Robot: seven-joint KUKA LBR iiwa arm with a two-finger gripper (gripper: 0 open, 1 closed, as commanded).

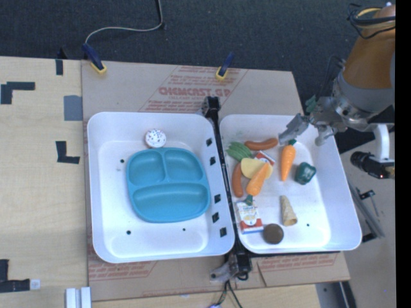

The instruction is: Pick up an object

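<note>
- White plastic makes up our two shallow bins: the left bin [106, 172] carries a blue divided plate [169, 185] with a small speckled white ball [155, 138] just beyond it, and the right bin [334, 191] carries the toy food.
- Grey with an orange upper part, our arm [367, 63] comes in from the right edge and slopes down and leftward, so its wrist hangs over the far right part of the right bin.
- Our two-finger gripper [303, 130] hangs above the bin's far end; we cannot tell whether its fingers are spread or closed, and we see nothing between them.
- An orange toy carrot [287, 161] is, in our judgement, the nearest candidate: it lies just toward the bin's near side from the tool, its long axis running far-to-near with the green end far, under the gripper.
- A red toy sausage [261, 144] lies just left of the gripper, long axis crossing the bin; we judge it the second choice.
- A small green toy pepper [304, 172] sits just right of the carrot.
- Farther left a cluster crowds together: a green leafy piece [239, 150], a yellow piece [251, 167], and a second orange carrot [257, 179].
- Near the front rest a tan cone [288, 210], a small printed carton [249, 215] and a brown round piece [273, 233], well apart from the tool.
</note>
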